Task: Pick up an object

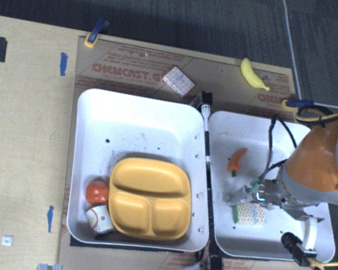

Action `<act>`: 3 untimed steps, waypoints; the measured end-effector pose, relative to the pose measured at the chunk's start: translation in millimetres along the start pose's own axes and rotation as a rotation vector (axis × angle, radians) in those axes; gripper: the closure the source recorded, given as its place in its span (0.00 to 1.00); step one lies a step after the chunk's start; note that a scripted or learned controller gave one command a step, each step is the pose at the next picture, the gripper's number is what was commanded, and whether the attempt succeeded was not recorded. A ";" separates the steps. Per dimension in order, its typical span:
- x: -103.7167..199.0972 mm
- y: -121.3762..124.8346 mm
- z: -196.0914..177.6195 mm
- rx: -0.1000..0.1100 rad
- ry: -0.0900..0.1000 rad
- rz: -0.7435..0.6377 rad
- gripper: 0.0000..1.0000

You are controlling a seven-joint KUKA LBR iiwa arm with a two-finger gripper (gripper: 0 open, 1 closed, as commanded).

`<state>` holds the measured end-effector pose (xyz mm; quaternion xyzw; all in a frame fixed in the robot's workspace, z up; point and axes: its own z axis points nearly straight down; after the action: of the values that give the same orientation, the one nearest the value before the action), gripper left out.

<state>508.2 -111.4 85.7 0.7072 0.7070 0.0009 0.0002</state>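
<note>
the arm [326, 165] is reaching in from the right, its orange band showing bright above the wrist, and the gripper [260, 193] is hovering low over the right bin [266, 245]. it is sitting just above a small pale mesh-like pouch [250, 214] on the bin floor, and whether the tool is spread or pressed together, i cannot tell from up here. a green stick-like piece [235, 211] is lying just beside the pouch on its left. a little carrot [236, 161], orange with a green top, is resting further up the same bin, apart from the gripper.

over in the left bin [96, 113], a big yellow divided tray [149, 197] is taking up the lower half. a red ball [97, 191] is nestling against its left edge, and a white cup-shaped thing with orange markings [100, 218] is lying just below the ball, touching the tray.

behind the bins, on the cardboard, a yellow banana [253, 74] is sitting near the top right, and a small patterned packet [177, 80] is lying near the middle.
</note>
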 end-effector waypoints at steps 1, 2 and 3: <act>-0.2 1.4 -10.2 -0.005 -0.001 0.001 1.00; -0.2 1.3 -10.1 -0.004 0.000 0.001 0.00; 12.1 -27.1 -0.5 -0.004 -0.001 -0.001 0.00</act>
<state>481.1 -99.3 86.2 0.7070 0.7072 0.0019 0.0020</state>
